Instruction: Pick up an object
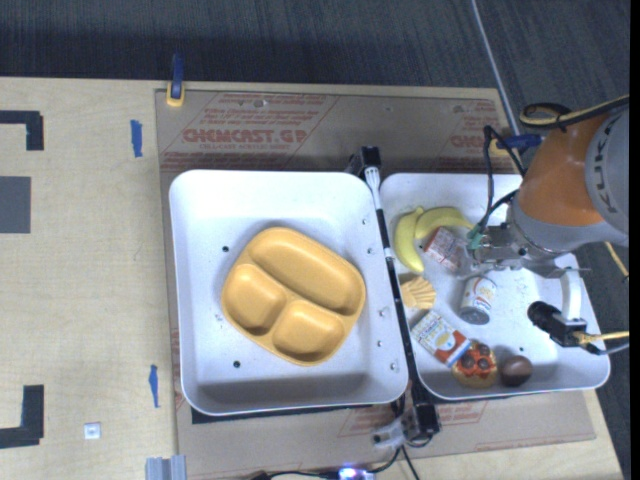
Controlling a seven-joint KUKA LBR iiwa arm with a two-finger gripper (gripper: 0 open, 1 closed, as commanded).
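Right, in the camera view I have the gripper (488, 252) low over the middle of the right bin (596, 376), with the arm coming in across that bin's right edge. I cannot tell whether the gripper is wide or narrow from this angle, and I see nothing held in it.

The likeliest targets sit right by it. A can (480, 299) lies just on the near side of the gripper, and a packet (443, 250) lies just beside it toward the bin's left edge, touching a banana (418, 230). Along the left edge there is also a shell (418, 291) and a carton (438, 333). An orange fruit (475, 361) and a brown ball (516, 370) rest against the near edge. The left bin (190, 200) holds a yellow tray (290, 293), well apart from all this.

My worry is the crowding. The gripper sits between the can and the packet, so a straight descent could land on neither. It could also nudge the can, which I judge would roll away on its side. The packet looks flat and slick, so a close might slide off it or catch the banana too.
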